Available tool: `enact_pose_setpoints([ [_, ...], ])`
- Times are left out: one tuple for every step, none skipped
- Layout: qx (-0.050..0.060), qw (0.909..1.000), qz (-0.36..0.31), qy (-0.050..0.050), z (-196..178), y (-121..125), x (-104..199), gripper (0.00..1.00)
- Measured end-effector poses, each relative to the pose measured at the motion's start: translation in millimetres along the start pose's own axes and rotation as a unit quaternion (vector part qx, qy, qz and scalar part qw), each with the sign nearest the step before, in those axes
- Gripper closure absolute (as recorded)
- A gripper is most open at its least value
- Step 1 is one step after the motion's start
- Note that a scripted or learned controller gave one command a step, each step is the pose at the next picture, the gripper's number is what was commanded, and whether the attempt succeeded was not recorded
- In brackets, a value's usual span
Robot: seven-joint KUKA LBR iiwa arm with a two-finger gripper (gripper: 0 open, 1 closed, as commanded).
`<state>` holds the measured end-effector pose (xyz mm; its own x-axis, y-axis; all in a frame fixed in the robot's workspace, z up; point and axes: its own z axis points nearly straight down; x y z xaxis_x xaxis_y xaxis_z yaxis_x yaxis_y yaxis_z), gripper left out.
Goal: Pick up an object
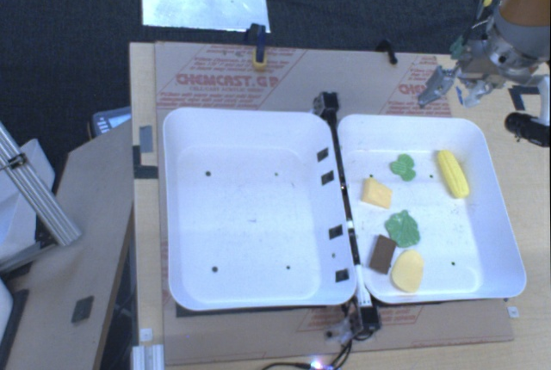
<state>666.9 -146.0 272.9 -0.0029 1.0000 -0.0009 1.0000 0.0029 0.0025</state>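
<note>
Gripper: I see the gripper (451, 89) hanging past the far rim of the right bin (491, 144), fingers spread, nothing between them
Objects: all lie in the right bin, well clear of the jaws; the corn cob (452, 173) is nearest them
Others: small broccoli (402, 167) and cheese wedge (375, 193) mid-bin; big broccoli (402, 228), brown block (382, 253), yellow lemon (408, 270) by its near rim
Surface: the left bin (185, 213) touches the right bin, both on a cardboard sheet (224, 80)
</note>
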Motion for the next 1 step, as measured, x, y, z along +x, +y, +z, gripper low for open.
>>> enact_pose_setpoints([
  [-0.002, 1.0000, -0.002, 0.000, -11.6, 0.9, 0.1, 1.00],
])
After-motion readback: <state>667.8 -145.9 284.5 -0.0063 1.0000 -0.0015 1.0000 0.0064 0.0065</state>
